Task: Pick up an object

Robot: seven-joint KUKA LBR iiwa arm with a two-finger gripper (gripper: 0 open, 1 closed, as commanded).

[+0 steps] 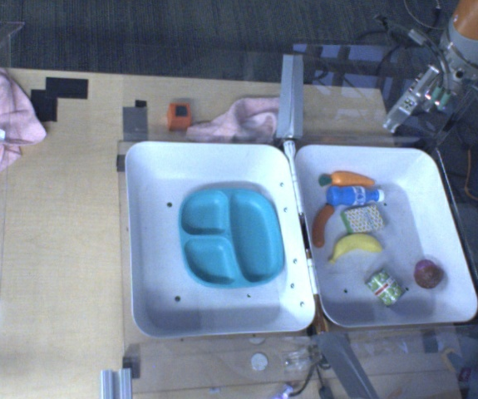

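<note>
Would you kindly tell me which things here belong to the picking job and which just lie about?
Job: orange carrot, blue plastic bottle, brown sausage, green checkered square, yellow banana, dark red round fruit, small green-and-white carton.
Lying about: blue divided plastic tray, pink crumpled cloth, small orange block.

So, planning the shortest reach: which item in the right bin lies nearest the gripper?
The orange carrot, farthest back, just beyond the blue bottle.

light is even, shadows soft, focus slightly blurred
</note>
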